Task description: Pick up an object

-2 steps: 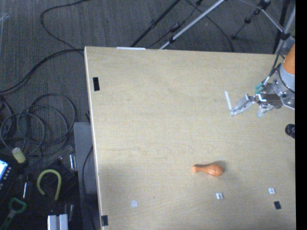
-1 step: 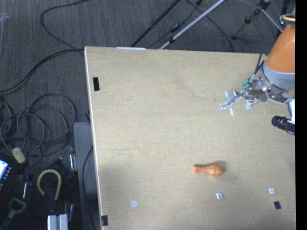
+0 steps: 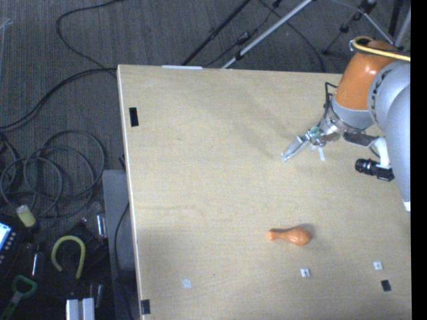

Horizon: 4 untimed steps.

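Note:
An orange gourd-shaped object point(image 3: 291, 236) lies on its side on the tan bench top point(image 3: 200, 179), toward the front right, with its narrow end pointing left. My gripper point(image 3: 303, 155) hangs at the right, well behind the orange object and apart from it. Its fingers are spread open, one thin fingertip point(image 3: 285, 156) pointing left and down, and nothing sits between them. The grey arm with its orange band point(image 3: 360, 79) comes in from the right edge.
Small flat markers point(image 3: 305, 272) dot the front right of the bench, and a black tag point(image 3: 133, 117) sits near its left edge. Cables point(image 3: 53, 172) and tools lie on the floor to the left. Tripod legs point(image 3: 280, 19) stand behind the bench.

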Tool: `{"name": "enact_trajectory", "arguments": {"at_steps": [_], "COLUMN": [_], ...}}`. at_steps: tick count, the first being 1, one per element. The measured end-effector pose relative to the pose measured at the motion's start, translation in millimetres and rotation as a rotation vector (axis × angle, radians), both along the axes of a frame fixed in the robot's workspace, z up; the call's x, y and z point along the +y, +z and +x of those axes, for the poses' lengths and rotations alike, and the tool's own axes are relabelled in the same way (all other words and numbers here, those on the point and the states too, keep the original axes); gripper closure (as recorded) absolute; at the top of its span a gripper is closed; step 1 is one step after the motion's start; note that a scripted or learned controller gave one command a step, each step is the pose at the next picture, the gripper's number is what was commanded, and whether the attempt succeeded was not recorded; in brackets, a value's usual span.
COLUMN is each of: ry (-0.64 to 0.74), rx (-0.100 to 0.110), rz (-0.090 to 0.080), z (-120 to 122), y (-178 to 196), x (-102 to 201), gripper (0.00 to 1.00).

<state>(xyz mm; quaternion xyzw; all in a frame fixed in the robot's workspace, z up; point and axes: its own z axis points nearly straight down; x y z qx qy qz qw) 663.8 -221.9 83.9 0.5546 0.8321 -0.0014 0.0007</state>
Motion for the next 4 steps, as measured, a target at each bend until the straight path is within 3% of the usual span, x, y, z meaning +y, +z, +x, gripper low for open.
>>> {"name": "enact_trajectory", "arguments": {"at_steps": [1,2,3,4], "ry": [0.152,0.152,-0.036,-0.05], "rx": [0.001,-0.001,-0.002,0.001], "rz": [-0.001,-0.003,0.003,0.004], "z": [4.3,4.9,5.3,4.6], "y": [0.1,9.9,93.3,79.0], "x": [28.0,28.3,66.4,111.6], "gripper": [0.0,1.0,1.0,1.0]}}
